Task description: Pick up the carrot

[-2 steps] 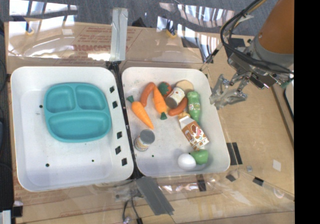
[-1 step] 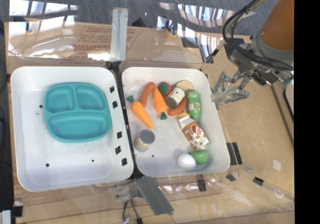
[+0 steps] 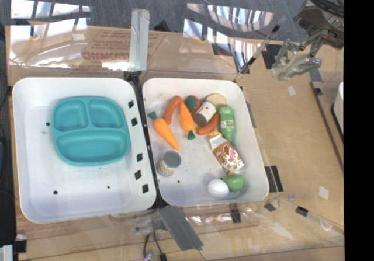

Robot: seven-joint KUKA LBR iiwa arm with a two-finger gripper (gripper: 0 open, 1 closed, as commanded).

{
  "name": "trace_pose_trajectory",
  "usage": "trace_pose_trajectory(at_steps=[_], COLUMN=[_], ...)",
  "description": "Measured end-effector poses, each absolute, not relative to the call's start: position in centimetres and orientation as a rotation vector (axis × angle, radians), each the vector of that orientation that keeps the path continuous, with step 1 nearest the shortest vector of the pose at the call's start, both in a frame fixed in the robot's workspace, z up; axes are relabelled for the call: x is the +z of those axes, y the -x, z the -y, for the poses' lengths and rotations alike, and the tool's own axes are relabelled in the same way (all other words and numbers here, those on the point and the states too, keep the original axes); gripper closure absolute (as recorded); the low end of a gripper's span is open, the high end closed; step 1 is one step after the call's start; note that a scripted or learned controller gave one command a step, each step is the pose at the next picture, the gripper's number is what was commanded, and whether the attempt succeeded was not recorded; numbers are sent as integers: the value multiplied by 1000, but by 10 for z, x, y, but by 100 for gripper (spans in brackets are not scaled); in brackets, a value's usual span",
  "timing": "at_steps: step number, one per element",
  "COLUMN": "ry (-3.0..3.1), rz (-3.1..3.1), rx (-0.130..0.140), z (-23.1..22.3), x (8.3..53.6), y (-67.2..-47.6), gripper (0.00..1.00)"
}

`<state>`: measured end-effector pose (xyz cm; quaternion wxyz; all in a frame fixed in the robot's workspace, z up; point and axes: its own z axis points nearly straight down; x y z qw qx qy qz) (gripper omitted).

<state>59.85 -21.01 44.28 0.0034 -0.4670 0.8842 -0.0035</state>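
1. Bench w/ two white bins side by side: left bin holds a teal divided plate; right bin holds the toy food.
2. Gripper hangs off the bench's upper right, outside the right bin, above its far right corner. Fingers look spread and nothing sits between them, so it carries nothing.
3. Carrot lies in the right bin's left part, near the wall shared w/ the left bin. So it is down and left of the gripper, well apart, w/ most of the bin's clutter between.
4. Long axis runs diagonal: green top up-left, tip down-right. Closing across that axis looks like the sound approach.
5. Neighbours: a 2nd carrot and an orange sausage-like piece just beside, to its upper right; a small can just below the tip. Mis-pick risk is real.
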Motion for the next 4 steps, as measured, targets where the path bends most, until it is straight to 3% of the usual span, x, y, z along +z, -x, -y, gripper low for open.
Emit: trace_pose_trajectory(at_steps=[1, 2, 3, 4], ry=[1451, 1587, 2122, 2590], rz=[-2794, -2703, -2320, -1772], rx=[14, -14, 12, -3], z=[209, 209, 208, 208], x=[306, 409, 277, 311], y=[-622, -599, -579, -629], gripper=[100, 100, 100, 100])
